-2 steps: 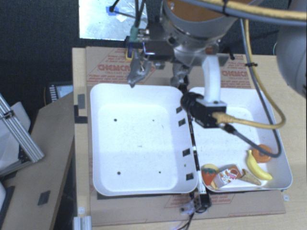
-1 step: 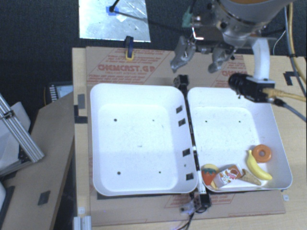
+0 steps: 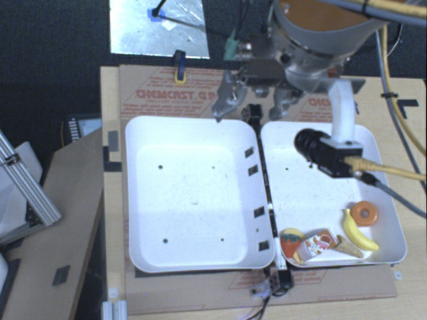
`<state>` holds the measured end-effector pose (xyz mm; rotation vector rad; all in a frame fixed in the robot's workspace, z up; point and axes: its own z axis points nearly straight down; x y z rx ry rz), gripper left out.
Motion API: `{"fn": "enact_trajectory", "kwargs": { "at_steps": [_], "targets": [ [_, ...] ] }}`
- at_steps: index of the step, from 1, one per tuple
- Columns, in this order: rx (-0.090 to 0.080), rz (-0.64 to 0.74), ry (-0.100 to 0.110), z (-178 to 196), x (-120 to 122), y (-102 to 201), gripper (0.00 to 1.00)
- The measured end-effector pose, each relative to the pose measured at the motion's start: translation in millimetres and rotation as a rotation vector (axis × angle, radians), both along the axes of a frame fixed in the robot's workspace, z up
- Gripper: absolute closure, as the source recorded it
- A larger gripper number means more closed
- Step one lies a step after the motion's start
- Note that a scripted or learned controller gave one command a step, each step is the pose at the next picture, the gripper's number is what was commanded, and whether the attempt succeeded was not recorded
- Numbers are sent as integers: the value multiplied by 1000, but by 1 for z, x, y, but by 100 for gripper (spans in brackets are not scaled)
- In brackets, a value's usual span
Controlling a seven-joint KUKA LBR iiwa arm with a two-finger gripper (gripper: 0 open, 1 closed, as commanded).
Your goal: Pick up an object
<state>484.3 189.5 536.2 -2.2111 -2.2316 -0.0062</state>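
Item: my gripper [image 3: 248,104], hanging above the far rim of the bins, over the seam where the left bin [image 3: 143,179] meets the right bin [image 3: 387,179]; two grey fingers point down, one toward the left bin's far corner, one toward the right bin's; they stand apart with the dark divider showing between them, and nothing is held between them; condition: open, unloaded. Item: candidates for the pick, all crowded in the near corner of the right bin, well apart from my gripper; a banana [image 3: 357,231] lying at a slant; an orange ring, doughnut-like [image 3: 364,213], touching or just beside the banana's upper end; a red-and-white packet [image 3: 315,245]; a small reddish-orange piece [image 3: 291,241] against the near wall by the divider; a tan cone-shaped piece [image 3: 348,248] between packet and banana. Risks, as I judge them: the pieces lie so close that a descent on one may nudge its neighbour or close on two at once; those against the near wall leave little room for a finger, which could strike the rim; the curved banana may roll out of a pinch; a black camera unit [image 3: 325,152] with its yellow cable [image 3: 393,172] hangs over the right bin, and could foul my travel to that corner.
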Motion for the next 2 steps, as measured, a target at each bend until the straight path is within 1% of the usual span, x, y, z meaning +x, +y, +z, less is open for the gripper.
{"fn": "enact_trajectory", "kwargs": {
  "at_steps": [1,2],
  "targets": [
    [0,-4,-2,10,2,-2,100],
    [-4,-9,6,-48,2,-17,100]
  ]
}}
